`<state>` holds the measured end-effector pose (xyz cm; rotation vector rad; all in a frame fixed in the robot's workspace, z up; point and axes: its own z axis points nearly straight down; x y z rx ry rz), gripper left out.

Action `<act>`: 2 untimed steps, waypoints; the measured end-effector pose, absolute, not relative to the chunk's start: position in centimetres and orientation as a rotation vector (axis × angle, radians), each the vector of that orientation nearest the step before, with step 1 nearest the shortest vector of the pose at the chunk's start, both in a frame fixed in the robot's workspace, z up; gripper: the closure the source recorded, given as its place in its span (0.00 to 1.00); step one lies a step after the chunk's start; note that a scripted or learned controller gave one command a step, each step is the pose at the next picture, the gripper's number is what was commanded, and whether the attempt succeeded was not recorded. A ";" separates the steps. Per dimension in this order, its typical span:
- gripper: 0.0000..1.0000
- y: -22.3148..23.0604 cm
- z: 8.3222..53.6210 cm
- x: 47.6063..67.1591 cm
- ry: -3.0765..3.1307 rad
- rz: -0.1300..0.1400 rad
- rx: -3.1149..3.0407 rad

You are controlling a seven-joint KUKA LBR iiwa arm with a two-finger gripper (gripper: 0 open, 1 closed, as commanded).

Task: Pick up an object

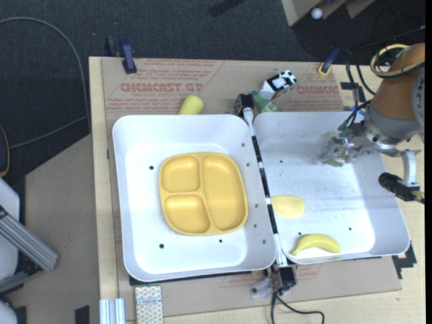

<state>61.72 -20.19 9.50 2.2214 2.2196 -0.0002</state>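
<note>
Two yellow items [288,206] hug right bin [385,231]'s near-left edge.

A divided plate [202,193] lay in the left bin [135,181]. In the right bin [378,228], a banana [315,244] lay near the front edge, a flat disc [289,206] just behind it, the gripper [335,151] farther back.

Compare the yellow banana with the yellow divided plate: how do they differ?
The curved yellow banana lies in the right white bin; the yellow divided plate lies in the left white bin. The banana is far smaller and crescent-shaped; the plate is broad, rounded and has three compartments. Both are yellow.
</note>
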 end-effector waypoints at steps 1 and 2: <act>1.00 -14.1 12.2 63.3 2.222 0.003 2.218; 1.00 -21.3 18.2 62.7 2.218 0.000 2.219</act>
